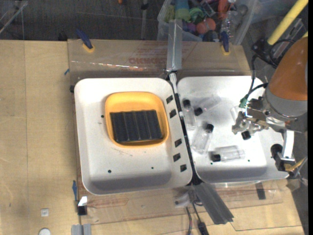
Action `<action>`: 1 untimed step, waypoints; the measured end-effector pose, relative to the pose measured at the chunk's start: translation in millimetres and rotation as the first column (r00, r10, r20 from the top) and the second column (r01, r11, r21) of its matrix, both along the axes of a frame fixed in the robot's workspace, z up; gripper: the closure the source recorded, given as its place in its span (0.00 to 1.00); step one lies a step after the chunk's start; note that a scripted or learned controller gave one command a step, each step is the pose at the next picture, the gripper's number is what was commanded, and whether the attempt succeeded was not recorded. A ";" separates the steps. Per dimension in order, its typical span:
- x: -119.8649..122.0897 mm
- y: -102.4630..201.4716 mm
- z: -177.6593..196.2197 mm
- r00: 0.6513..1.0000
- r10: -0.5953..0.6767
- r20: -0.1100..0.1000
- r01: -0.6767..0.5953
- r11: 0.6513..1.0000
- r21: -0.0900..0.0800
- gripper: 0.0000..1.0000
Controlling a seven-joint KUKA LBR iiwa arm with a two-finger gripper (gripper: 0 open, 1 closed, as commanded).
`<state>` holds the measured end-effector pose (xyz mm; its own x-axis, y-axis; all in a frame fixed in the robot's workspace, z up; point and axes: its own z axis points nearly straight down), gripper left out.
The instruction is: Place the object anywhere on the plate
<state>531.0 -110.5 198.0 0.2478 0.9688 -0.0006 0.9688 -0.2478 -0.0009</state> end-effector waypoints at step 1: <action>70.0 25.2 4.7 0.992 0.124 0.000 -0.124 0.992 0.000 1.00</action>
<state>601.0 -85.3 202.7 0.1262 0.9920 -0.0010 0.9920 -0.1262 -0.0007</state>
